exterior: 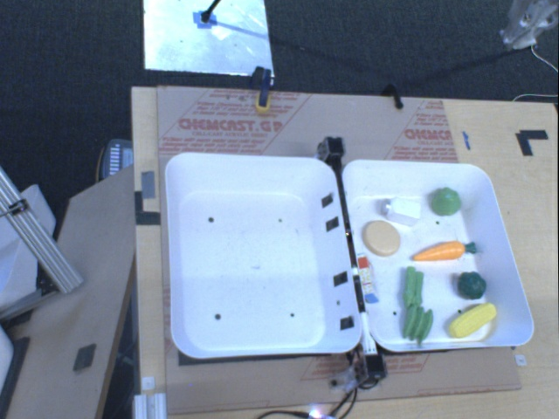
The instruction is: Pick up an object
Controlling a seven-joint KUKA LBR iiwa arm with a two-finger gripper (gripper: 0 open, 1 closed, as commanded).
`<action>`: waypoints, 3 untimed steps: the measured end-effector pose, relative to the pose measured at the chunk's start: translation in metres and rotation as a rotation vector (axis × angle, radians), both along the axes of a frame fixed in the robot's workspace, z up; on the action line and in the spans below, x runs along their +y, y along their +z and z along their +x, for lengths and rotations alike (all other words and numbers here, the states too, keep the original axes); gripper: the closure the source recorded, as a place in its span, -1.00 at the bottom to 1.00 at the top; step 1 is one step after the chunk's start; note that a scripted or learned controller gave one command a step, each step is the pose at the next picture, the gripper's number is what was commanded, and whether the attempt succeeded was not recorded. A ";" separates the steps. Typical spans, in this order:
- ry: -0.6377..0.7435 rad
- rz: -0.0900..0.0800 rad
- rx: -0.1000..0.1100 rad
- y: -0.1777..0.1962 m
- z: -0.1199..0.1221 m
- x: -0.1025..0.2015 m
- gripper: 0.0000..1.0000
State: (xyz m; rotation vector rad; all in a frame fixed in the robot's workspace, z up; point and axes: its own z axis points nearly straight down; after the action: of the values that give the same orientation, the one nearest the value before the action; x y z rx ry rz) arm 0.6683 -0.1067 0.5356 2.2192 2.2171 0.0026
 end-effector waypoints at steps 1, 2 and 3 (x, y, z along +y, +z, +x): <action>0.001 0.001 0.001 0.000 -0.012 -0.015 1.00; 0.000 0.000 0.001 0.000 -0.008 -0.028 1.00; 0.000 -0.001 0.000 0.000 -0.005 -0.041 1.00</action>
State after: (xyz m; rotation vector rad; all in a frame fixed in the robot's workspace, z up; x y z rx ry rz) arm 0.6635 -0.1480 0.5355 2.2191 2.2170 0.0012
